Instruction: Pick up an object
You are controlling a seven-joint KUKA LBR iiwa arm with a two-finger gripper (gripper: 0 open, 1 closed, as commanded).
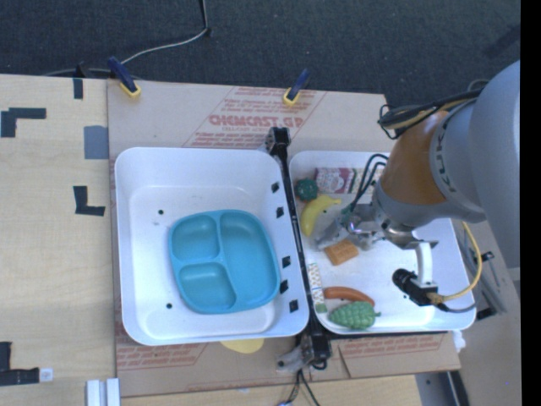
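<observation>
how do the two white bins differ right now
The left bin holds one thing, a blue divided plate; the right bin holds several small toy foods, such as a banana and a carrot. The arm reaches over the right bin, not the left. Both are shallow, white and side by side.

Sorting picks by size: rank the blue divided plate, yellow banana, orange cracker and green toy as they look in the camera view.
1. blue divided plate, by far the largest
2. yellow banana and green toy: look about alike, and the arm partly covers the banana, so unranked
3. orange cracker, smallest
</observation>
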